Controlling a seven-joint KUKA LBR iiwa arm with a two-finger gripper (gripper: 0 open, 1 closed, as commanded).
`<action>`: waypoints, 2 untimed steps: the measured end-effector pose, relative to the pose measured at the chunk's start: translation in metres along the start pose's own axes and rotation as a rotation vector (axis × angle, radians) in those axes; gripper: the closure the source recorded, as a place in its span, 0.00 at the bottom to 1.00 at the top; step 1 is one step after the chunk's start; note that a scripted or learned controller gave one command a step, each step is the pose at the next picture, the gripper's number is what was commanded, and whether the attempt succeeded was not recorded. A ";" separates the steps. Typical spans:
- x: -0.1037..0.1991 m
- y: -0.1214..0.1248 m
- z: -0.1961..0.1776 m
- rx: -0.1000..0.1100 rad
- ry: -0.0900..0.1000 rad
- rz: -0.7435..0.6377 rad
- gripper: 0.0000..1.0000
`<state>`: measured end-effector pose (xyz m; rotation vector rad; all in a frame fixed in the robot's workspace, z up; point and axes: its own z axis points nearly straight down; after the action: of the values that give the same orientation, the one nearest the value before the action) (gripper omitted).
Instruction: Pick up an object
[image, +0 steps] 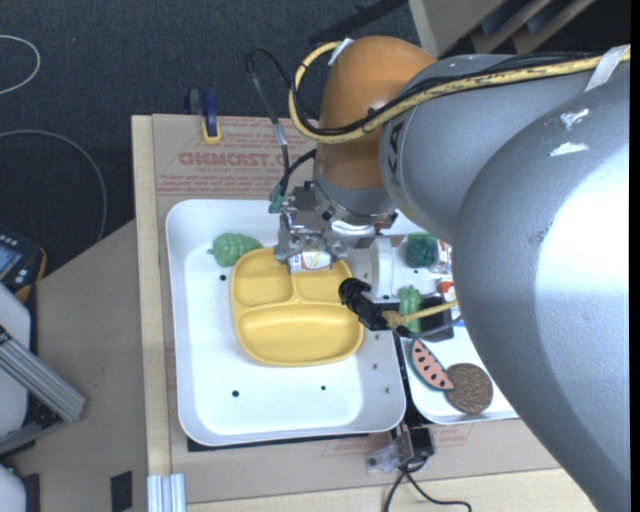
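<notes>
The pincer (308, 256) is seen at the far edge of the yellow plate (290, 320), low over the plate's back compartments; whether it is open or closed cannot be told, and nothing can be seen gripped in it. The plate is a divided one, with two small compartments at the back and one large compartment at the front, and it is laid flat in the left bin (205, 400), towards that bin's far right part. Nothing is seen lying in the plate's compartments. A green lump (235, 248) is set just beside the plate's far left corner, on the bin's floor, to the left of the pincer and apart from it. In the right bin (440, 410), a watermelon slice (430, 365) and a brown disc (468, 388) are placed near the front, close together. Further back a small green piece (408, 298) and another green thing (420, 250) are seen, partly covered by the grey arm (520, 220). Both bins are borne by a brown board (165, 160) with red lettering.
</notes>
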<state>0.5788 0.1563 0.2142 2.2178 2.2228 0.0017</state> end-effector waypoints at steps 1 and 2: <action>0.001 0.000 -0.010 -0.001 0.000 -0.001 1.00; 0.017 -0.024 -0.130 -0.011 0.006 -0.001 1.00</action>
<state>0.5542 0.1736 0.3437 2.2139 2.2220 0.0201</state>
